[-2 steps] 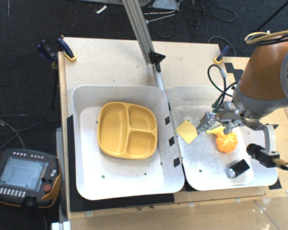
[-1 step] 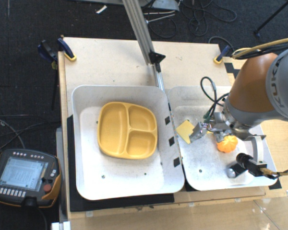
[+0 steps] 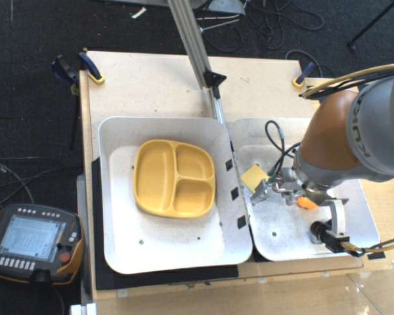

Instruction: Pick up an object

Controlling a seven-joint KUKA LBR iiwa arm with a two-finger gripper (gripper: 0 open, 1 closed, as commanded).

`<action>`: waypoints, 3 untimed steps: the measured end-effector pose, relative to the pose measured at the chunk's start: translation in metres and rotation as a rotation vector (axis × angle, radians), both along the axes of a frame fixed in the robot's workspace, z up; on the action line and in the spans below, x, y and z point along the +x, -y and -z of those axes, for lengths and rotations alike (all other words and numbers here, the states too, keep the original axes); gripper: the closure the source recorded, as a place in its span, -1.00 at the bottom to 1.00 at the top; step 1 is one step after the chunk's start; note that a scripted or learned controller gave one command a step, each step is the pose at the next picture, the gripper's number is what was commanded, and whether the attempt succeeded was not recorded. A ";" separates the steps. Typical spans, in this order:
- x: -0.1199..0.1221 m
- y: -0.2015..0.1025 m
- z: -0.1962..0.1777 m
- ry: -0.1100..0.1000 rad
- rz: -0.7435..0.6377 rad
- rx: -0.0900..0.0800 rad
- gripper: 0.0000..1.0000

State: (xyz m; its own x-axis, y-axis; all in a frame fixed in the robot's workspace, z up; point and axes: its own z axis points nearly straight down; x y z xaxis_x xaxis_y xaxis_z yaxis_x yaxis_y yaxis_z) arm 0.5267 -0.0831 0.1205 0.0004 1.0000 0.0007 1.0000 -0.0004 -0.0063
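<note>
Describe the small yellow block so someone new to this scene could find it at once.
Start at the right bin, under the arm. Along its left edge, beside the gripper, lies the pale yellow block. It is small and squarish, unlike the large divided yellow plate in the left bin.

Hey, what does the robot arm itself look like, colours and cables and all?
The arm is thick and rounded, grey with a wide orange band above the wrist. Black cables loop off the wrist, and a yellow and black bundle runs along the top of the arm. The gripper is bare grey metal, small beside the arm.
</note>
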 end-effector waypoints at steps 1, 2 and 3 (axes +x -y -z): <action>0.002 0.000 -0.013 0.006 0.000 -0.001 1.00; 0.004 0.000 -0.066 0.012 -0.003 -0.002 1.00; 0.005 0.000 -0.084 0.009 -0.002 -0.001 1.00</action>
